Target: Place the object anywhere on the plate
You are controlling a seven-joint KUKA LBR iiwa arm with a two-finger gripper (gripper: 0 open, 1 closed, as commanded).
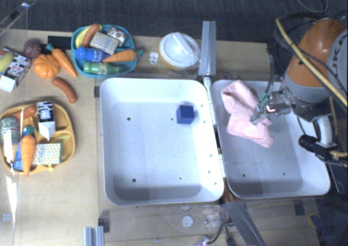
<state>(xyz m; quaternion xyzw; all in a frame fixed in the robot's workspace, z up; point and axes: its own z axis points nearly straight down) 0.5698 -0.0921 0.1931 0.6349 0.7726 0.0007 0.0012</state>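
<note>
A crumpled pink cloth (242, 110) lies in the upper left part of the right bin (288, 177). My gripper (262, 113) is down at the cloth's right edge, touching or just above its folds. A small blue cube (186, 113) sits alone in the upper right part of the left bin (152, 180). A white round plate (179, 49) rests on the bench behind the left bin. On the far left stands a yellow plate (66, 143) loaded with toy food.
A blue bowl (103, 69) of toy food stands at the back left, with a toy pumpkin (45, 66), carrot and sausage beside it. A grey metal post (206, 49) rises between the bins at the back. The arm's cables (312, 71) hang over the right bin's right side.
</note>
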